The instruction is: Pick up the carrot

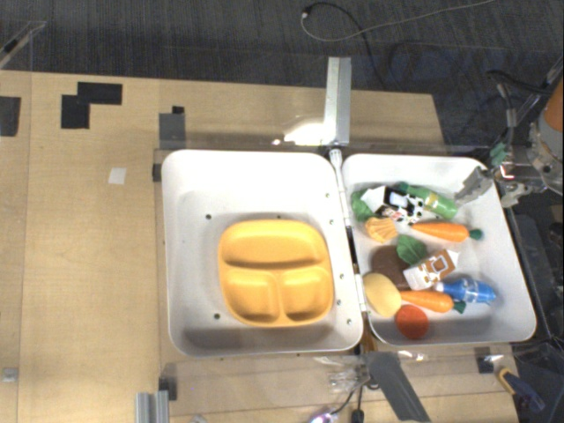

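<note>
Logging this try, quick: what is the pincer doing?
Pincer: above the right white bin's top corner; open or shut cannot be told.

My bench carries two white bins: the left bin touches the right bin.

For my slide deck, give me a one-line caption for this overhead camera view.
Gripper poised at right bin's far corner near a carrot; yellow tray in left bin.

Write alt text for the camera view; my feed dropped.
The gripper hovers at the right bin's far right corner, near a carrot among toy food. Another carrot lies nearer the front; the left bin holds a yellow tray.
</note>
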Robot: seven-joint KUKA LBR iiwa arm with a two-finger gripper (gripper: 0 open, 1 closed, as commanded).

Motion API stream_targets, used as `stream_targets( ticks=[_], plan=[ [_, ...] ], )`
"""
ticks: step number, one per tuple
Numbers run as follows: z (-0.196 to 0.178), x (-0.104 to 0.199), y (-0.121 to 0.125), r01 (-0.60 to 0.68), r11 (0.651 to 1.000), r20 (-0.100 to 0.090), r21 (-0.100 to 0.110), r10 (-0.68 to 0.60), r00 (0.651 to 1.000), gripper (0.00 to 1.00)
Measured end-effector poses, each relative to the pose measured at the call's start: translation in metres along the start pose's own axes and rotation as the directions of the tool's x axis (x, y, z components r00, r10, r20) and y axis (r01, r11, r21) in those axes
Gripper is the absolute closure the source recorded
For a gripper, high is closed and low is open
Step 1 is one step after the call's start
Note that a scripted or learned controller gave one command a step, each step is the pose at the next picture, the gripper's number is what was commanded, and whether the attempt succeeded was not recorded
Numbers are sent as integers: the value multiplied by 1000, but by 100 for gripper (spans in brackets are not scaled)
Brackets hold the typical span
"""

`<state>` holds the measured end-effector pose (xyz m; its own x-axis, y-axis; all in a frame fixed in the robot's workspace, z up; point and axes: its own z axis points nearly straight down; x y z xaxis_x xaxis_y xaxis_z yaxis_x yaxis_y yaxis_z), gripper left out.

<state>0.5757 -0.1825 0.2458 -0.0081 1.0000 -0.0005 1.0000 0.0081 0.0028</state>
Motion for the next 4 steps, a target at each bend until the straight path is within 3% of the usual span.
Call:
stream_targets(
  ticks=[1, 2, 3, 4],
  plan=[
    [101, -1, 41, -16, 1000, 0, 1, 16, 1000, 0],
    [149, -12, 35, 40, 999, 2, -24, -40, 999, 0],
    [157, -10, -4, 104, 995, 2, -8, -104, 995, 0],
    [145, -9, -1, 107, 994, 1, -14, -107, 994, 100]
  ],
)
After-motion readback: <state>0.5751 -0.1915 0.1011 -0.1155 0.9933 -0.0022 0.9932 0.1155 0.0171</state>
